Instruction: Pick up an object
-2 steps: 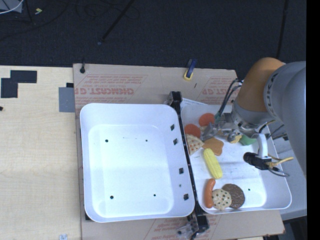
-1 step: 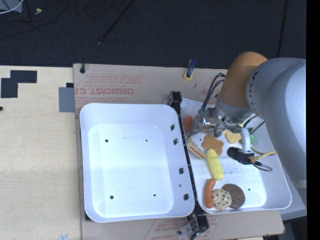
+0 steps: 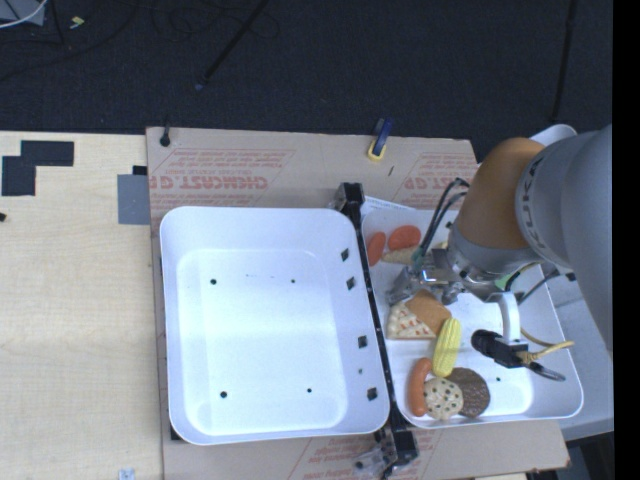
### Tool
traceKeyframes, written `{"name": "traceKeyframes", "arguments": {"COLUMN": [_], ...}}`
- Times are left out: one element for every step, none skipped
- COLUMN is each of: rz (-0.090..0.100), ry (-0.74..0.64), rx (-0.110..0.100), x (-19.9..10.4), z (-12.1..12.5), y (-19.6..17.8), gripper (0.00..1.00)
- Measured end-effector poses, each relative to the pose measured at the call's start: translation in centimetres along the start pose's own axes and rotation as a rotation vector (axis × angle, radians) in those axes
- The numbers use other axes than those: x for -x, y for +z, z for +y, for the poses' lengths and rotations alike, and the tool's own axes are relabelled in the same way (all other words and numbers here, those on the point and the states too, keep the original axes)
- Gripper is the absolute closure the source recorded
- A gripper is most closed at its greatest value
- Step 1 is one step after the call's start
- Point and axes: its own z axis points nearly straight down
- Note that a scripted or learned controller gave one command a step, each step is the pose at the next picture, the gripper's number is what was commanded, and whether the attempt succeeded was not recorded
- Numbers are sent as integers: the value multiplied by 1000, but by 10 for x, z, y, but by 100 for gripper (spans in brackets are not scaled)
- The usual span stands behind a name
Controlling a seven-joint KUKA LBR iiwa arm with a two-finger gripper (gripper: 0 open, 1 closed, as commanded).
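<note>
The gripper (image 3: 420,280) hung low in the right bin (image 3: 560,393), just above the sandwich piece (image 3: 418,316) beside the corn cob (image 3: 446,340); whether it was released or clenched, I cannot tell. Next, it probably needed to descend and close.

The arm (image 3: 540,213) covers the far right part of the right bin (image 3: 560,408), hiding its rim and whatever lies beneath; the gripper (image 3: 425,280) is too small and cluttered to read, and the orange piece (image 3: 404,239) beside it is partly hidden
</note>
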Motion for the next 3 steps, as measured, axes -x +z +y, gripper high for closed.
{"name": "traceKeyframes", "arguments": {"rz": [1, 1, 0], "ry": [0, 5, -8], "rx": [0, 5, 15], "x": [-13, -11, -64], "z": [-53, -50, 2], "y": [0, -10, -106], "gripper": [0, 100, 100]}}
